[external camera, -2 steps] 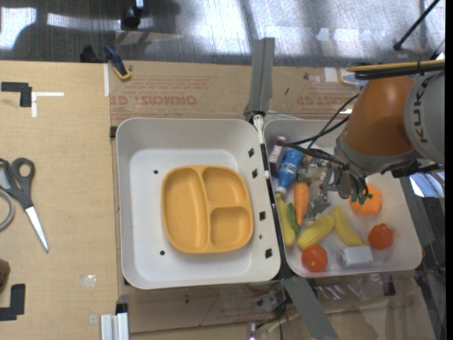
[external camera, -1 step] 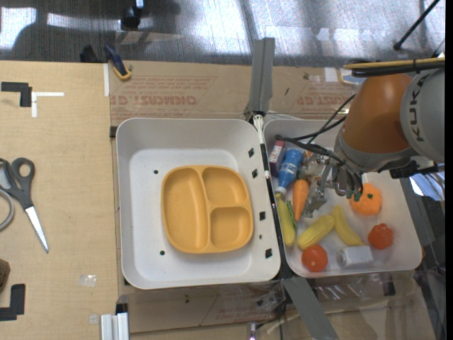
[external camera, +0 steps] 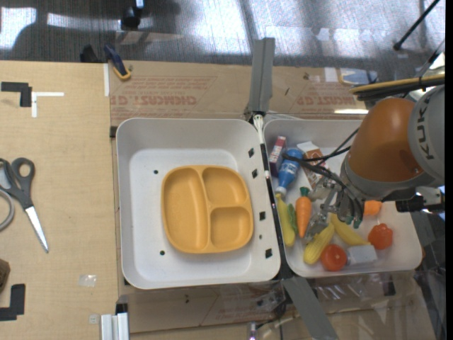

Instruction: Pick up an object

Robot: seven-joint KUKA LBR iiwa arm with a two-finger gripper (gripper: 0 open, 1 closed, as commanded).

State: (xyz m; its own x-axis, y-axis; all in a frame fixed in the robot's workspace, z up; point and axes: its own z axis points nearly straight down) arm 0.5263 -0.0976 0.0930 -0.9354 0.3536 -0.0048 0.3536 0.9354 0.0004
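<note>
The bench carries two shallow white bins side by side. The left bin point(external camera: 134, 204) holds a yellow divided plate point(external camera: 207, 208) with three compartments, lying flat near the bin's centre. The right bin point(external camera: 407, 257) holds a cluster of toy food and small items: a blue bottle point(external camera: 289, 169) lying tilted near the bin's left wall, a dark red tube point(external camera: 277, 152) just beside it, a carrot point(external camera: 303, 215) with its green top pointing toward the far side, a corn cob point(external camera: 285, 219) along the left wall, a banana point(external camera: 318, 244) lying at a slant, a second yellow piece point(external camera: 348, 231) to its right, a tomato point(external camera: 334, 258) near the front wall, a clear block point(external camera: 361, 254) touching the tomato, and a red pepper point(external camera: 381, 236) toward the right. The arm point(external camera: 386, 151) reaches in from the right, its orange band over the far right part of this bin. The gripper point(external camera: 334, 205) sits low over the items, between the carrot and the second yellow piece. Whether it is released or clenched cannot be told, and no item is seen grasped. Scissors point(external camera: 27, 200) lie on the bench well apart to the left.
</note>
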